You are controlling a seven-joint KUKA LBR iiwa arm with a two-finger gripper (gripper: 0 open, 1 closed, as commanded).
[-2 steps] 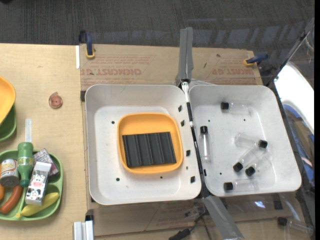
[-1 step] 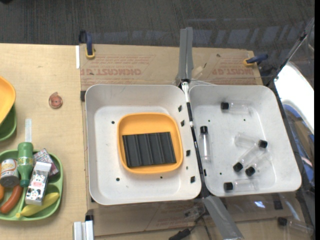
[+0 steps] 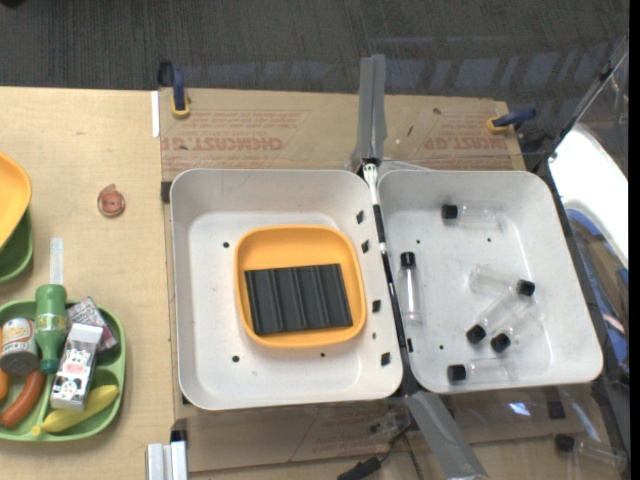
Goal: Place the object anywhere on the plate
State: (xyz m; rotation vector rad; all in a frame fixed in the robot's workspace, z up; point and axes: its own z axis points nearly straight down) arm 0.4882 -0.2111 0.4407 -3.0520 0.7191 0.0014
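At the far left we see an orange bowl (image 3: 8, 200) resting in a green one (image 3: 14, 256). Below them a green plastic plate (image 3: 104, 400) holds toy food: a green bottle (image 3: 50, 324), a small can (image 3: 16, 338), a white carton (image 3: 73, 370) with black blotches, a sausage (image 3: 22, 400) and a banana (image 3: 78, 413). We cannot read any of their labels. A small pink disc (image 3: 111, 201) lies alone on the pale wooden table (image 3: 80, 138).

A sheet of brown cardboard (image 3: 300, 133) lies under both bins, held at the back by two clamps (image 3: 177, 95). It carries red printing turned upside down, and the word looks like CHEMCAST.

The left bin (image 3: 200, 368) is smooth white plastic with rounded corners. In it sits the plate (image 3: 300, 242), orange, squarish and glossy with soft corners. A dark grey ribbed slab (image 3: 300, 299) covers most of the plate's middle.

The right bin (image 3: 565, 268) touches the left along a shared edge. In it lie the vials (image 3: 497, 317), several clear tubes with black caps. One vial lies lengthwise just beside the bin's left wall, one is near the back, and the others are scattered towards the front right. None of the vials is on the plate; they are well apart from it.

We cannot tell the state of the gripper.
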